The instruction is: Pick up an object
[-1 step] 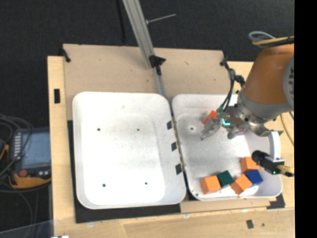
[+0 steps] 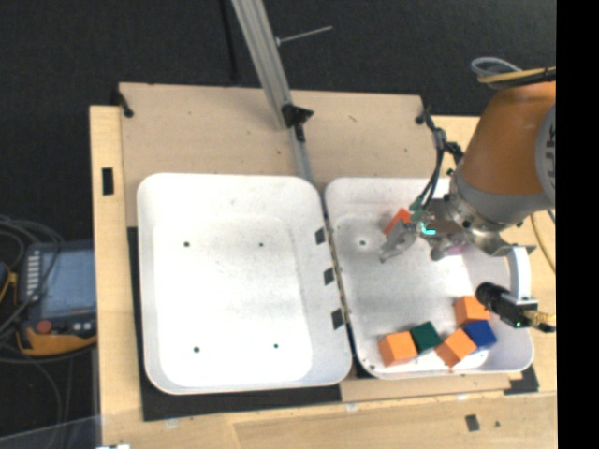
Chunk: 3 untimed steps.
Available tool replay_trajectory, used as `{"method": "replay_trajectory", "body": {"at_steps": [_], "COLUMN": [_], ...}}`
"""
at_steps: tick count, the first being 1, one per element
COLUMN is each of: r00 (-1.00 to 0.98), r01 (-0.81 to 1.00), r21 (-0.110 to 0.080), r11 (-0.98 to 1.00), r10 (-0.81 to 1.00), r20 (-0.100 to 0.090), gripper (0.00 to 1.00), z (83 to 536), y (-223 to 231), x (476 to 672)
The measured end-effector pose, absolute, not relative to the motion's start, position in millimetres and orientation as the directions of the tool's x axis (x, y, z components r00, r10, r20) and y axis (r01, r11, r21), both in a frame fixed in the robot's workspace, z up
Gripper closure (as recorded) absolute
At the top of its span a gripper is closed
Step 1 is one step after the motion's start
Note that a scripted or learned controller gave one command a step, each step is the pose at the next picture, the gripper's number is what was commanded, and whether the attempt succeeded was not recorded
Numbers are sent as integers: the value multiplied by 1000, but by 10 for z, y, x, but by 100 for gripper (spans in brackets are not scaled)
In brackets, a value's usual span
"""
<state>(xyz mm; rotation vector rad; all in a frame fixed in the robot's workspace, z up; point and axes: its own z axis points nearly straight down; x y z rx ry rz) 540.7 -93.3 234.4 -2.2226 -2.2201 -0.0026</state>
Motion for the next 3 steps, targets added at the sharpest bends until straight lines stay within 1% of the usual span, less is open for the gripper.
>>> {"method": "replay_trajectory", "body": {"at_steps": [1,2,3], "r00": [5,3,2], "r01": [1000,1000,1000], "r21": [-5,-5,2], "r11": [-5,-3,-2], "r10": [1000,1000,1000], "r20": [-1,-2,-3], "gripper": [0,0,0], "z": [1864,1376,970], "y": [-872,-986,-1006], "x": [5347,5344,5353]}}
